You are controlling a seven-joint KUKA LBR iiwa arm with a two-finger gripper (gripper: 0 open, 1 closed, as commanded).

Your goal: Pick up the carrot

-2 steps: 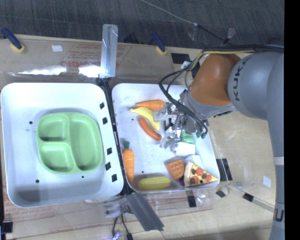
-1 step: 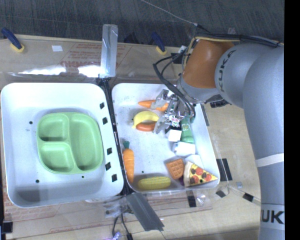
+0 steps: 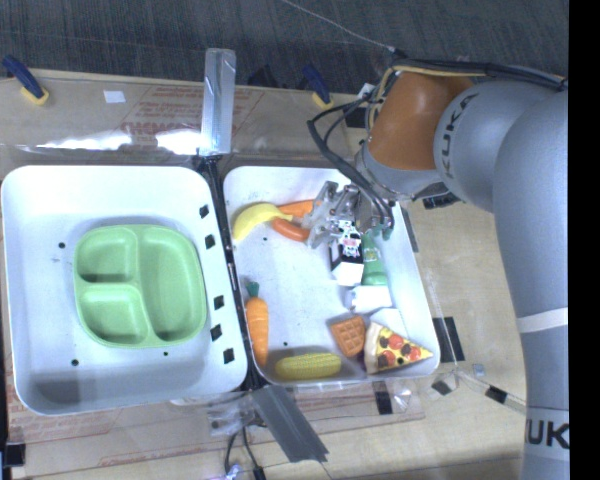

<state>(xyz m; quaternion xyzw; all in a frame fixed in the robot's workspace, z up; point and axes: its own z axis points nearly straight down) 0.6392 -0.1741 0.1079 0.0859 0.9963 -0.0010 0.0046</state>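
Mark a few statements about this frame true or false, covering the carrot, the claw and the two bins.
1. The carrot lies in the right bin, by its left wall. True.
2. The green tray sits in the right bin. False: it sits in the left bin.
3. The claw is above the carrot. False: it is over the upper part of the right bin, apart from the carrot.
4. A banana lies in the right bin's upper left. True.
5. The pizza slice is in the left bin. False: it is in the right bin's lower right.
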